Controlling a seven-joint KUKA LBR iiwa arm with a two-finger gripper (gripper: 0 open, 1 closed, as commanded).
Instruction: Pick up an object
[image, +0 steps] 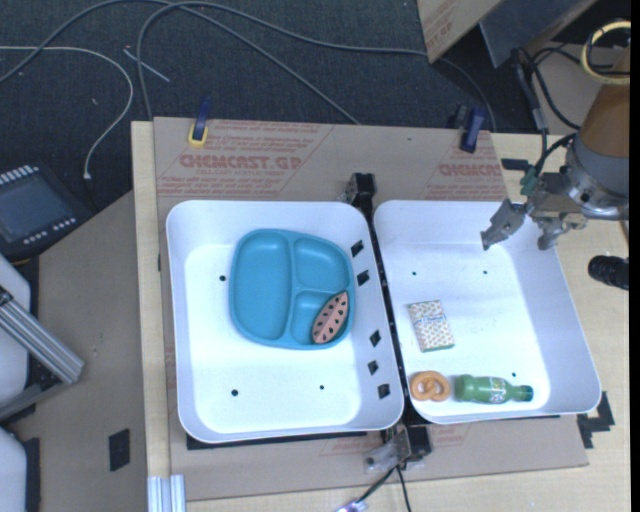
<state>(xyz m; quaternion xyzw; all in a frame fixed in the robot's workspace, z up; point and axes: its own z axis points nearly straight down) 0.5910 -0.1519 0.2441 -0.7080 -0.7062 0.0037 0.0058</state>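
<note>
My gripper (524, 231) hangs open over the far right part of the right bin (560, 310), with nothing between its fingers. Well below it in that bin lie a small patterned packet (430, 325), a green bottle (492, 390) on its side near the front wall, and an orange pretzel-like ring (429, 386) just left of the bottle. In the left bin (200, 380) sits a blue divided plate (290, 287) with a brown speckled oval piece (330, 318) in its lower right compartment.
The two bins meet at a black-clipped divider (368, 290). Clamps (472, 128) hold the cardboard base at the back. Cables lie on the dark floor behind, and a metal rail (30, 330) stands at the far left.
</note>
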